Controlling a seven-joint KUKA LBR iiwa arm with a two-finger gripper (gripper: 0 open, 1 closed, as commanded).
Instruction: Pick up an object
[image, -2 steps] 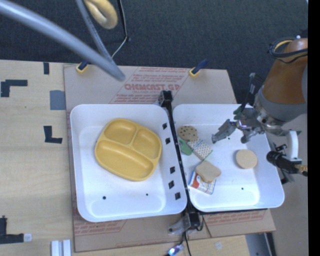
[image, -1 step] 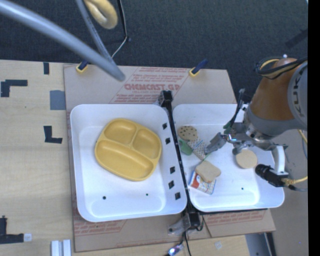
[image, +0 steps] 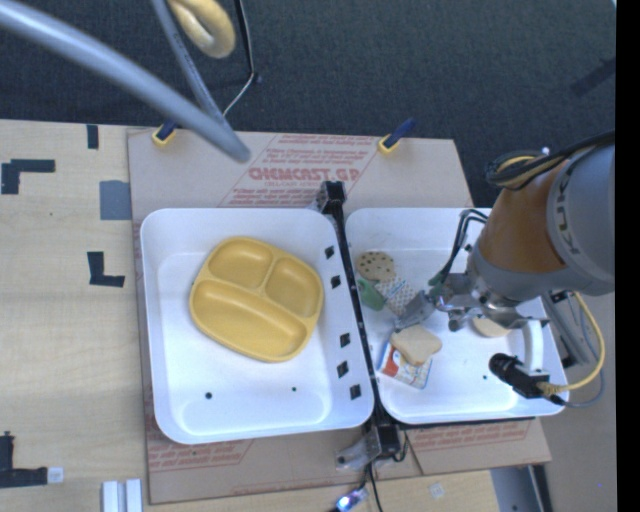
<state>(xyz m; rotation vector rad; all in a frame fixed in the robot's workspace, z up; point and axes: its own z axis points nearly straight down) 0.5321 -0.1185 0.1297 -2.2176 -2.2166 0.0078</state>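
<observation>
The right bin (image: 455, 400) holds several small items. A speckled round cookie (image: 375, 265) lies near the divider, with a green piece (image: 371, 293) and a dotted pale packet (image: 400, 292) just below it. A tan bread-slice toy (image: 416, 344) rests on a red and white packet (image: 405, 370). My gripper (image: 424, 308) is low in this bin, just right of the dotted packet and above the bread slice. Nothing is visibly held in it. A pale round item (image: 489, 325) peeks out from under the wrist.
A yellow divided plate (image: 257, 297) lies in the left bin (image: 165, 400). The black divider rim (image: 345, 300) runs between the bins. The grey and orange arm (image: 540, 235) covers the right bin's right side, with a black fitting and yellow cable (image: 520, 375) near its front corner.
</observation>
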